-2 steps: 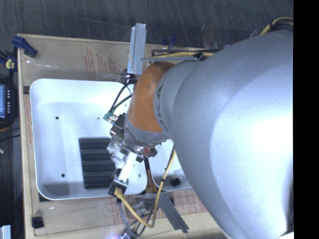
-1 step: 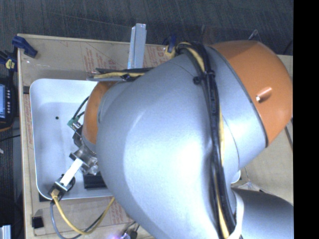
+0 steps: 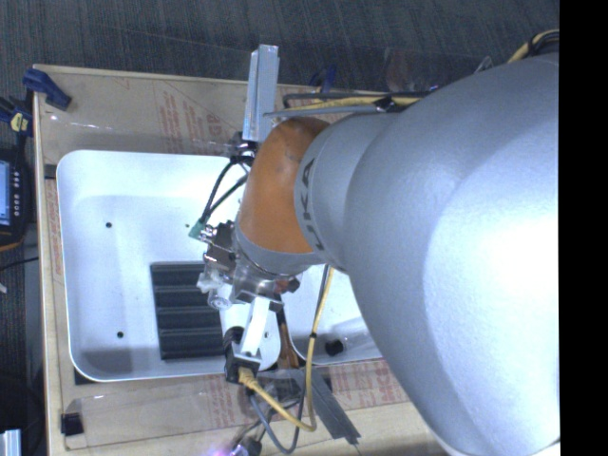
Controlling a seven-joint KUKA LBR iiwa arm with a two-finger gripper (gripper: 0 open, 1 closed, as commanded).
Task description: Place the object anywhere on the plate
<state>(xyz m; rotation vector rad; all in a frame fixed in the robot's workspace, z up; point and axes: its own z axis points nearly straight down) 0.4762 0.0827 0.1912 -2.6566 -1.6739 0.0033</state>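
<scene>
A dark ribbed rectangular plate [image 3: 180, 313] lies flat in the left white bin [image 3: 95, 255], near its front right corner. My gripper [image 3: 220, 278] hangs just over the plate's right edge, below the orange band of the wrist [image 3: 275, 193]. The wrist and its fittings cover the gripper's tips. A small brown-orange patch [image 3: 272, 346] shows just right of the gripper, low down; what it is cannot be told. I see nothing resting on the bare part of the plate.
The grey arm [image 3: 446, 245] covers nearly all of the right bin; only a strip of its left rim [image 3: 328, 354] shows. A blue clamp [image 3: 46, 87] sits at the bench's far left corner. An upright metal bar [image 3: 260, 88] stands behind the bins.
</scene>
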